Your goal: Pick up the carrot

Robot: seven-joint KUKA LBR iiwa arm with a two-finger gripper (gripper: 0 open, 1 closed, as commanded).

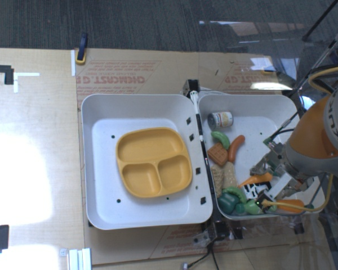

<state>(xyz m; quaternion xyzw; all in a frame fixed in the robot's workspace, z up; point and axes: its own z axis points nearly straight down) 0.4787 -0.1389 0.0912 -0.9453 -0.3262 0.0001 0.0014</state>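
- The bench bears two white bins: the left bin [96, 167] and the right bin [253, 108], touching along their shared edge.
- A yellow plate [154, 162] with three compartments lies in the middle of the left bin.
- The arm [318, 134] reaches in from the right, its orange band above the wrist, low over the near right part of the right bin.
- The gripper [266, 180] hangs over the clutter at the near end of the right bin; how far it is open cannot be told, nor whether it has hold of anything.
- The carrot [284, 206] lies flat along the near right wall of the right bin, just near of the gripper.
- A second orange piece [252, 179] shows just beside the gripper, on its left.
- Green toys [234, 200] sit in the near corner, touching the carrot's left end.
- Farther back lie a sausage [236, 147], a green pepper [220, 138], a waffle [218, 154] and a corn cob [230, 176].
- A small can [220, 119] lies on its side at the far left of the right bin.
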